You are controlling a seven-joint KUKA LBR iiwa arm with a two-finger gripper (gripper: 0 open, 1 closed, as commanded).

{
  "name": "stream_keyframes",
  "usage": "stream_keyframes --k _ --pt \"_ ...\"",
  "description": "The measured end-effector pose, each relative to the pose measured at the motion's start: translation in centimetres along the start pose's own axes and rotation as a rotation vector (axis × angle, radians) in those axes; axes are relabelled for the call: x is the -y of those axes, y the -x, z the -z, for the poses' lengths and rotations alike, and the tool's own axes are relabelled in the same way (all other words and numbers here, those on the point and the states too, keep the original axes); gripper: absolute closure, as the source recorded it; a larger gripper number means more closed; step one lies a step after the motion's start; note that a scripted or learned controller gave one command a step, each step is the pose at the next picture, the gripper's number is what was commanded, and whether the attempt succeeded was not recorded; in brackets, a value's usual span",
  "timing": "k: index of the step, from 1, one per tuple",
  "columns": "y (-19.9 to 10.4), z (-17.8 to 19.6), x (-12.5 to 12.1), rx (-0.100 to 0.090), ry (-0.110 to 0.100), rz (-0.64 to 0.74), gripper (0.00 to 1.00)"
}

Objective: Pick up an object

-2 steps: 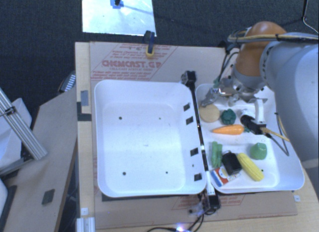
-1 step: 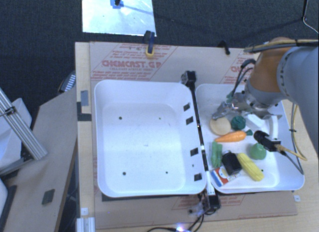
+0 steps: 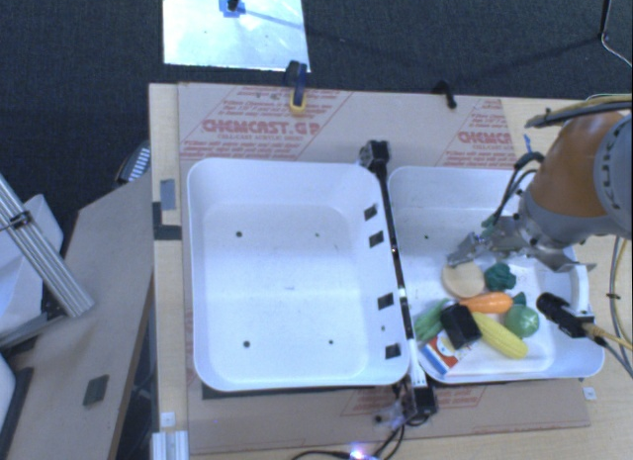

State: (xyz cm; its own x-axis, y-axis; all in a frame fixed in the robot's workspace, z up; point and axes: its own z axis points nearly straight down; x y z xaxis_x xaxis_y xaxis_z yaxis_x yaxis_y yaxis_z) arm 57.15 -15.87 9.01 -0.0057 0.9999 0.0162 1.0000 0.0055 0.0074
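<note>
The right bin (image 3: 425, 201) holds a heap of toy food at its near end. In the heap lie a tan round disc (image 3: 461, 281), an orange carrot (image 3: 487, 303), a dark green piece (image 3: 499, 276), a green pepper (image 3: 523, 321), a yellow corn cob (image 3: 499, 335), a black block (image 3: 460, 324), a green pod (image 3: 428, 322) and a red, white and blue carton (image 3: 442, 353). My gripper (image 3: 469, 249) hangs low over the bin, just above the far edge of the tan disc. Nothing is seen held in it.
The left bin (image 3: 287, 270) sits beside the right one, with a black-clipped divider rim (image 3: 388, 250) between them. A black fitting on a cable (image 3: 560, 314) lies over the right bin's right rim. The arm's orange band (image 3: 584, 166) looms at the right.
</note>
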Motion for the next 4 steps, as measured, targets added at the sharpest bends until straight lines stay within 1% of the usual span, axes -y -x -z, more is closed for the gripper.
stream_keyframes --k 1,2,3,4 --pt "-5.0 -0.3 4.9 0.015 -0.001 0.000 0.00" --pt "-1.8 -0.5 8.6 0.017 -0.007 -0.008 0.00" --pt "-2.1 0.5 8.3 0.017 -0.002 -0.004 1.00" --pt "-5.9 22.7 7.9 0.019 0.014 0.002 1.00"
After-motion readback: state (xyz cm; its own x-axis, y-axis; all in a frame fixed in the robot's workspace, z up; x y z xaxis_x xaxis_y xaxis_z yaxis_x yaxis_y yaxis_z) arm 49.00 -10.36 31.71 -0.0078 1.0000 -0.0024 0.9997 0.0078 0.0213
